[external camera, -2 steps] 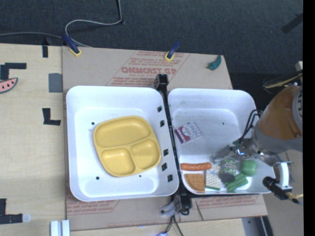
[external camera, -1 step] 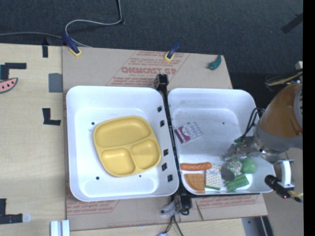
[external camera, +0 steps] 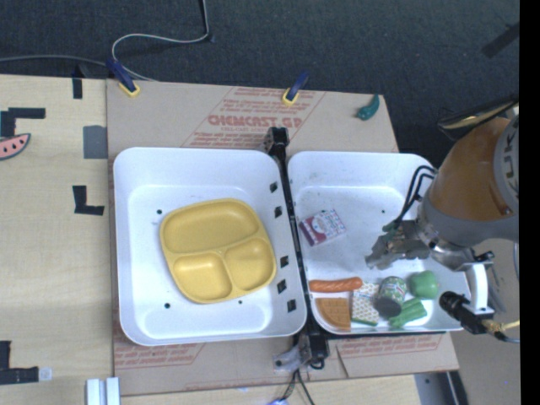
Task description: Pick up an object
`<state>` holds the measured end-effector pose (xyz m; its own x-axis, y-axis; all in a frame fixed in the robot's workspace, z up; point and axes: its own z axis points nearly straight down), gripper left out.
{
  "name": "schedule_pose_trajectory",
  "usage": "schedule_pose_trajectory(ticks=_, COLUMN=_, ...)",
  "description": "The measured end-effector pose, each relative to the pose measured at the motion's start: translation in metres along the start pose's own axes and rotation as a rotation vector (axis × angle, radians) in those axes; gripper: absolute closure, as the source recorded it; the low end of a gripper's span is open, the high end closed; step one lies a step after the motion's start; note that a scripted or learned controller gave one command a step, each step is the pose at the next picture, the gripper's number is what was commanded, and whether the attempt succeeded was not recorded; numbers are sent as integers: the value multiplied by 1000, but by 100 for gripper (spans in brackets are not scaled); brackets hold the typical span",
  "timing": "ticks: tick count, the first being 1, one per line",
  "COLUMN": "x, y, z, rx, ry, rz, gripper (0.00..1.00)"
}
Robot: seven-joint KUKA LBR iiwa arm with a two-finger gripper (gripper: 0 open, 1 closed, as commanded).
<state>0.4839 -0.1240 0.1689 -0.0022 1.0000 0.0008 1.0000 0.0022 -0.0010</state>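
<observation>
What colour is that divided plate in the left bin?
Yellow: the divided plate is plain yellow all over, clearest in the camera view looking down on the left bin.

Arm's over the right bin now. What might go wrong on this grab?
1. The hand hangs over bare bin floor, between the small pink packet and the pile along the near wall; coming straight down may catch nothing.
2. That pile is tight: orange stick, waffle piece, grey can and green pieces lie touching, so a grab there may catch two or push them around.
</observation>
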Motion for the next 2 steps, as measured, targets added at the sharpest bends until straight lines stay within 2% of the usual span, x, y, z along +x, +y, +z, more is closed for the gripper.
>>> schedule_pose_trajectory(ticks=1, x=16, y=0, z=-16, rx=0, ry=0, rz=0, gripper=100)
schedule_pose_trajectory(ticks=2, x=16, y=0, z=-26, rx=0, ry=0, rz=0, gripper=100)
